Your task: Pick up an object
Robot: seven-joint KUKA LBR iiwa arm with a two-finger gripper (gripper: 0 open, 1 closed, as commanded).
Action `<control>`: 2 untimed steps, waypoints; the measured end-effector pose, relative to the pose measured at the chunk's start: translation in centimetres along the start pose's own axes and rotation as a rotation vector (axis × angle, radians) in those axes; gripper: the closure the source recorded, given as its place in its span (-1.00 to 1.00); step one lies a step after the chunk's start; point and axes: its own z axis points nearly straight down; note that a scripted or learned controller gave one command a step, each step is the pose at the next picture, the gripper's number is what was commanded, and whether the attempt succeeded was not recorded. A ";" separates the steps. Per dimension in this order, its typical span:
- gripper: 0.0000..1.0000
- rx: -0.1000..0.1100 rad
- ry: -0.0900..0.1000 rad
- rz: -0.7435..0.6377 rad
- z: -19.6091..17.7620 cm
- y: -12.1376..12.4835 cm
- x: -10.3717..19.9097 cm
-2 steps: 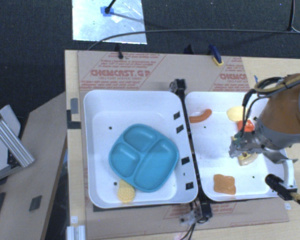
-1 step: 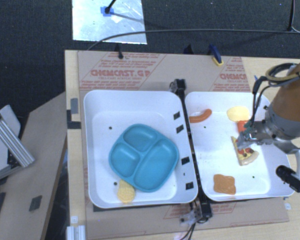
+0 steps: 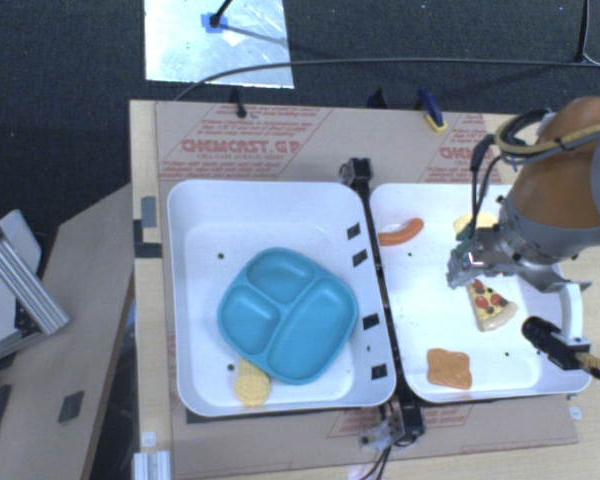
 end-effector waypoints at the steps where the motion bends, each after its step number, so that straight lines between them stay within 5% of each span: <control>1: 1.00 0.001 0.000 0.000 0.6 1.8 4.5; 2: 1.00 0.000 0.001 -0.001 1.1 3.6 9.8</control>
